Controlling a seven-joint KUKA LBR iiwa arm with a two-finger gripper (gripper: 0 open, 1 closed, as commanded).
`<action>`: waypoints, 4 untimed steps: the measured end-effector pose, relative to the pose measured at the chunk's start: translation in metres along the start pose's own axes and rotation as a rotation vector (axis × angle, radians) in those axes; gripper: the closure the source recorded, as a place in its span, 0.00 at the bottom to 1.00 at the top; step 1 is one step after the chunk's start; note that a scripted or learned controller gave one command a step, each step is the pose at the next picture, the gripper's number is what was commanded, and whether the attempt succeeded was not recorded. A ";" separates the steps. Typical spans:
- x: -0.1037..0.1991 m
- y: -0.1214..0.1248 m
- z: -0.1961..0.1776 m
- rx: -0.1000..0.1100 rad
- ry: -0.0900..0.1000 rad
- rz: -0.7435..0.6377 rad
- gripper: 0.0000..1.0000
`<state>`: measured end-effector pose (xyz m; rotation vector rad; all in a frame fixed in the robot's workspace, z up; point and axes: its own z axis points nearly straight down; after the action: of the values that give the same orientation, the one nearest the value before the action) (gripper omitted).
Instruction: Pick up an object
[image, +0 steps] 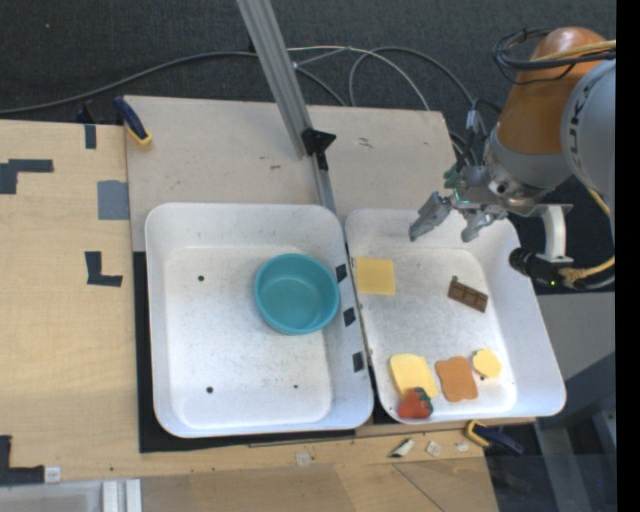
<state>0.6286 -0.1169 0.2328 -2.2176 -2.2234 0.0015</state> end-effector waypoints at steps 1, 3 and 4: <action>0.000 0.000 0.000 0.000 0.000 0.000 0.00; 0.001 -0.013 0.102 0.004 -0.001 0.001 0.00; 0.002 -0.012 0.143 -0.002 -0.001 0.001 0.00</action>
<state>0.6161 -0.1152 0.0895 -2.2205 -2.2240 0.0004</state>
